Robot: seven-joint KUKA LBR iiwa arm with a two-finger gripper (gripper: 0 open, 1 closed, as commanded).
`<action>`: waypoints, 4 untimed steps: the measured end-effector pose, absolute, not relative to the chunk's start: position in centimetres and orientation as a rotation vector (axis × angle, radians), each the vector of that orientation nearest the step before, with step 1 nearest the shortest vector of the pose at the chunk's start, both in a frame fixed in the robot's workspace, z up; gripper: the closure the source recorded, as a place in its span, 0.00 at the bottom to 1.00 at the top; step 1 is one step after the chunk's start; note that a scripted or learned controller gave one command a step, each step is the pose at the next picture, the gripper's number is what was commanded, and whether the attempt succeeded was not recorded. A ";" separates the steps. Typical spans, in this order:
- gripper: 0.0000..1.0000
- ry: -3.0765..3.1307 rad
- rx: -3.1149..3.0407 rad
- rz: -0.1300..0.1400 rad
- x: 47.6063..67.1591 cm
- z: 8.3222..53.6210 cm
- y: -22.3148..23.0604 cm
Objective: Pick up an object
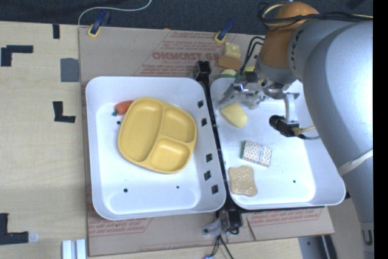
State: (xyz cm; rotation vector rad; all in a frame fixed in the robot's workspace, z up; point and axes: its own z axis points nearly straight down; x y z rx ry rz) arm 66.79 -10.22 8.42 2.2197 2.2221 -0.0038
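The gripper (237, 96) hovered just above the yellow lemon-like object (235, 115) in the right bin (303, 188) (fingers seemingly spread, holding nothing), so a straight, centred descent before closing looked best.

arm: my grey arm (339, 88) reaches in from the right, bulking over that side | wrist: orange band (276, 39) sits at the top, bent downward | gripper (245, 93): low at the upper left of my reach, fingers hard to make out
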 end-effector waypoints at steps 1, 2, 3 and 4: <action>0.00 2.222 2.219 -0.004 65.5 8.4 -10.3; 0.00 2.224 2.219 0.000 66.9 8.4 -10.8; 0.00 2.222 2.220 -0.003 64.6 8.5 -10.9; 1.00 2.224 2.219 -0.002 64.7 9.4 -10.8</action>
